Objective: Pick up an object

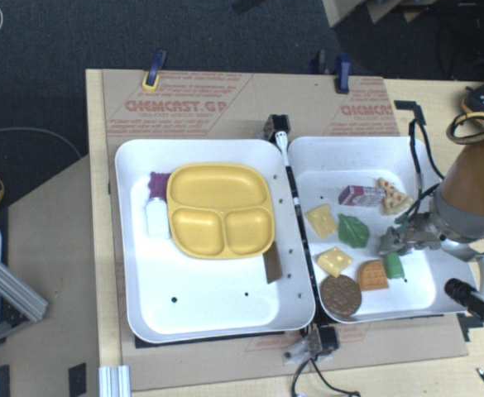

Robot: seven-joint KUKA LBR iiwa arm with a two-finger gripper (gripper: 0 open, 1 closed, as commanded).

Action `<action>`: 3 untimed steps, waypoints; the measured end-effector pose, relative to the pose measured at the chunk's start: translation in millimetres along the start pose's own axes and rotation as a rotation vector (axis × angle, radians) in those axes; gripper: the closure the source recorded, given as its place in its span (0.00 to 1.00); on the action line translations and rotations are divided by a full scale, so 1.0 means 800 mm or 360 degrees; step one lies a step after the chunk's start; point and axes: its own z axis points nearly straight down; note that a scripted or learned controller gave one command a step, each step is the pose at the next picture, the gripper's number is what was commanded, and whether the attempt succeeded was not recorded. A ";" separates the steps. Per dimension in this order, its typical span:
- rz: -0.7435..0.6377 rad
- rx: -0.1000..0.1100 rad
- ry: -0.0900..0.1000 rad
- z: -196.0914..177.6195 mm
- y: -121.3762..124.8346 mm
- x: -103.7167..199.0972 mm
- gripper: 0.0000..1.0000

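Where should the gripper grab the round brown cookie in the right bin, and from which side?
Probably from straight above, pinching across the round brown cookie along the bin's front wall. It lies flat in the front left corner, so one pad needs the gap by the orange cracker and the other lands near the wall.

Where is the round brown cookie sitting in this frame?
The round brown cookie lies in the right bin, at its near-left corner, just below the yellow cheese piece and left of the orange cracker.
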 end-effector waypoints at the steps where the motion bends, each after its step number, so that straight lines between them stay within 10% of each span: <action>1: -0.0005 -0.0008 -0.0005 -0.058 0.008 0.007 1.00; 3: -0.0005 -0.0011 -0.0006 -0.166 0.010 0.006 1.00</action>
